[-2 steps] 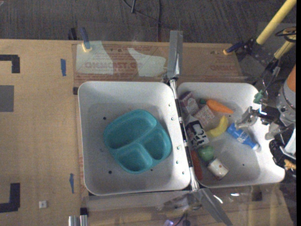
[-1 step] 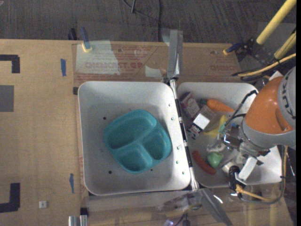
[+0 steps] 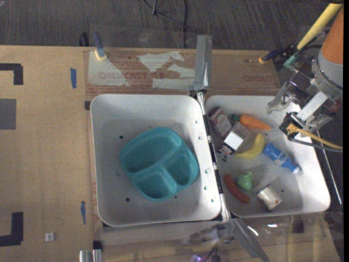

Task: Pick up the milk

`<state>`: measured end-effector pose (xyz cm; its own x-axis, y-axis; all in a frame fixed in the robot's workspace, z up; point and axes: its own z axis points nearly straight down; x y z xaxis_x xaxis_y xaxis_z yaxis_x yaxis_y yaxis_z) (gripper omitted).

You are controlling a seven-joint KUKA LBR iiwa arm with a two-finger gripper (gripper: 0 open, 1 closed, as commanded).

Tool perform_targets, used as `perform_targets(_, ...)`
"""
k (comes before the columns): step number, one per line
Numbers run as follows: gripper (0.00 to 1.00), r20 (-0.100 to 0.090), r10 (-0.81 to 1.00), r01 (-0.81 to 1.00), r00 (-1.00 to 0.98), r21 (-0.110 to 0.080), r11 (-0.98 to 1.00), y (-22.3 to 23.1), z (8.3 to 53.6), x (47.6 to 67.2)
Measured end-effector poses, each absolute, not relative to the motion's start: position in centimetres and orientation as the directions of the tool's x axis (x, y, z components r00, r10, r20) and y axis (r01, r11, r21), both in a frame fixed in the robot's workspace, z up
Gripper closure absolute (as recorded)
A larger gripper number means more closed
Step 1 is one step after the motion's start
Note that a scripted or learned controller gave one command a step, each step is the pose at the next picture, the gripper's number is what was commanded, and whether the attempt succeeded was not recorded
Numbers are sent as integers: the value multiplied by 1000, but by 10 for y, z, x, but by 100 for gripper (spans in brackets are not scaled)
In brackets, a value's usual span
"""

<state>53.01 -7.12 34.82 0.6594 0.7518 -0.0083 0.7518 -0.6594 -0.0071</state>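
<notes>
At the near edge of the right bin point(image 3: 322, 198), around five o'clock in its floor, a small silver can point(image 3: 269, 197) lay tipped on its side, with a green pepper-like toy point(image 3: 245, 180) just beside it at nine o'clock and a red sausage-shaped piece point(image 3: 236, 189) slanting along the bin's left wall. Farther in, a yellow banana point(image 3: 252, 147) curved across the middle, and a blue bottle point(image 3: 280, 158) lay at three o'clock from it, close but apart. The milk point(image 3: 233, 140) — a small white-and-dark carton — sat just beside the banana at ten o'clock, tilted, with a darker box point(image 3: 220, 121) right behind it near the dividing wall. An orange carrot point(image 3: 254, 123) lay at twelve o'clock from the banana. The left bin point(image 3: 103, 162) held a teal divided tray point(image 3: 158, 163) set at a slant near its centre. Beyond, at two o'clock over the right bin's far right rim, the claw point(image 3: 293, 120) hung above the bin, well apart from the milk and holding nothing I could see; whether its fingers stood open or closed I could not tell. The tan table point(image 3: 43, 162) stretched off to nine o'clock.
</notes>
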Motion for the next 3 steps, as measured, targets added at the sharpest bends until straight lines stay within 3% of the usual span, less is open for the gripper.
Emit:
perform_targets(1, 0, -10, 741, 741, 672, -9, -672, -67, 362, 480)
perform_targets(2, 0, -11, 647, 647, 763, -8, -763, 28, 214, 491)
perform_targets(3, 0, -11, 646, 646, 763, -8, -763, 28, 214, 491)
